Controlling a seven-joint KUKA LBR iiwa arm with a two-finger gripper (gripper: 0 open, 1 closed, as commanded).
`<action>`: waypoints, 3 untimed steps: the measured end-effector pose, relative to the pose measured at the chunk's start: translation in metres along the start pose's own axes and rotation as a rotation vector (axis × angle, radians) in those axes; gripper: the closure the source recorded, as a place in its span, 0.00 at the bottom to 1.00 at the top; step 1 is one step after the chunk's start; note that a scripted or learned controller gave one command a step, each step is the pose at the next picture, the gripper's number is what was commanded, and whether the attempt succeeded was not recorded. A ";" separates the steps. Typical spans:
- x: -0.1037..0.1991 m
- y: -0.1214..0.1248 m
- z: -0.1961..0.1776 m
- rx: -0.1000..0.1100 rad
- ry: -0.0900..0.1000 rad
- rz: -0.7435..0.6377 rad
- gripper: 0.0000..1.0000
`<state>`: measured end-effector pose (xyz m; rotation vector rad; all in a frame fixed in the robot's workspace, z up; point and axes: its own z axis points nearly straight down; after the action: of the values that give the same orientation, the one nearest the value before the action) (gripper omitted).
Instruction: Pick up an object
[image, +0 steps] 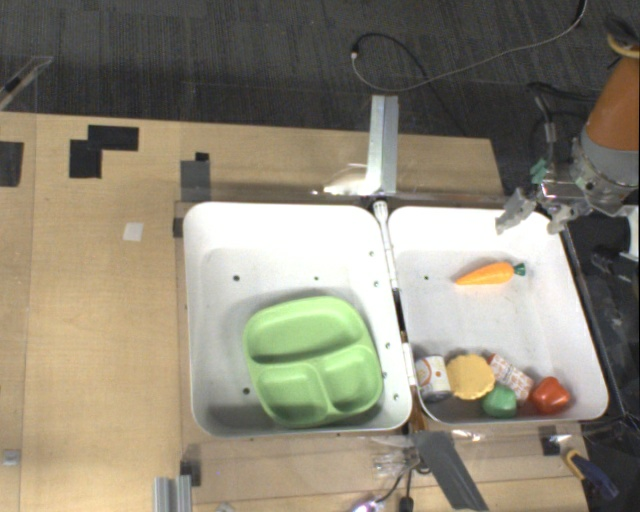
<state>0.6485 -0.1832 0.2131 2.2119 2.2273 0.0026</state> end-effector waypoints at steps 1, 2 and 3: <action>-0.011 0.003 0.093 0.000 0.000 -0.128 0.00; -0.022 -0.024 0.125 -0.006 -0.002 -0.120 0.00; -0.020 -0.020 0.113 -0.013 -0.002 -0.123 1.00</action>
<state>0.6286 -0.2032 0.1001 2.0640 2.3515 0.0146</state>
